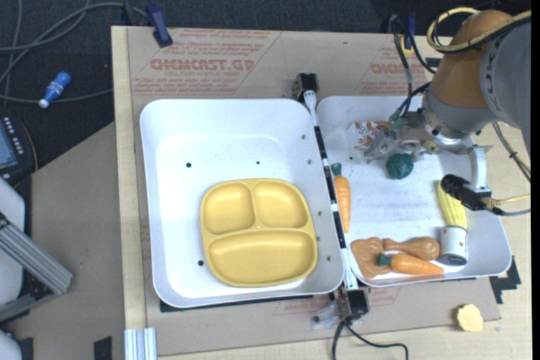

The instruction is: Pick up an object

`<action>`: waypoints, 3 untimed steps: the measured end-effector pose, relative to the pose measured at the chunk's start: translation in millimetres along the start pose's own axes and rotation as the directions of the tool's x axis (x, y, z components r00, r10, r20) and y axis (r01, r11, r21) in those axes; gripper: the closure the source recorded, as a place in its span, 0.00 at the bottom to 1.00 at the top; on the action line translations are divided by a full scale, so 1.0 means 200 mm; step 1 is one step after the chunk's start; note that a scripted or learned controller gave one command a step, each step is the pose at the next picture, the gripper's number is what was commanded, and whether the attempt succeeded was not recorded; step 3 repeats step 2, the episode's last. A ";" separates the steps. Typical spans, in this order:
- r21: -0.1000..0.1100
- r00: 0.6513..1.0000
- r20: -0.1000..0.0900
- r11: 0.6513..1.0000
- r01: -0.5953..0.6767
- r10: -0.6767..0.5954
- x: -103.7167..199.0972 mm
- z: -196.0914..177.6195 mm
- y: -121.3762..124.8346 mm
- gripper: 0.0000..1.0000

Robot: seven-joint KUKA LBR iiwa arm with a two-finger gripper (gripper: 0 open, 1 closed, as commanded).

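Gripper (390, 141) is hovering low in the right-hand white bin (498, 253), finger state indeterminable, just beside the small dark-green round object (400, 167), needing descent and closure next.

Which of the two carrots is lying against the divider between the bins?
The carrot at the right bin's left edge, lying lengthwise along the divider. The other carrot lies crosswise at the bin's near edge, beside the chicken drumstick.
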State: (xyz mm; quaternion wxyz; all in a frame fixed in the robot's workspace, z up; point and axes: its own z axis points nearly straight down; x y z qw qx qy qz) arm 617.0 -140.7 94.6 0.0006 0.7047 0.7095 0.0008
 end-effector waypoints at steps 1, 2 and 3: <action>0.007 1.000 -0.003 1.000 -0.003 0.003 0.21 0.05 -0.12 0.00; 0.002 1.000 -0.001 1.000 -0.006 0.006 0.20 0.00 -0.11 1.00; 0.002 1.000 -0.001 1.000 -0.006 0.006 0.20 0.00 -0.11 1.00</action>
